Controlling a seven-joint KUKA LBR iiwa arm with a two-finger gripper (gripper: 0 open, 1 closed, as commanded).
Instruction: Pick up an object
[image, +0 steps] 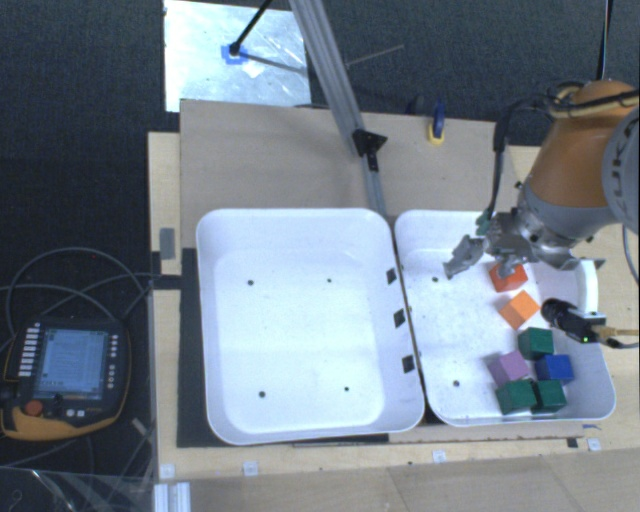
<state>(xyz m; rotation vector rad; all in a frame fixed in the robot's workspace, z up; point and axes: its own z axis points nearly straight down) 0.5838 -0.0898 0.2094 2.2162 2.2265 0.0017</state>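
Observation:
My gripper (487, 264) hangs over the upper part of the right bin (440, 330), open, with one finger (460, 258) to the left and the other by a red block (503, 279). Nothing sits between the fingers. The red block lies just under and right of the gripper, partly hidden by it. Below it is an orange block (518, 308). Further toward the front right corner sit a purple block (511, 366), a green block (535, 342), a blue block (555, 368) and two more green blocks (515, 397) (548, 395).
The left bin (230, 300) lies beside the right one, sharing a middle wall (400, 310). A metal pole (340, 90) slants across the back of the bench. A teach pendant (65, 375) rests at the far left.

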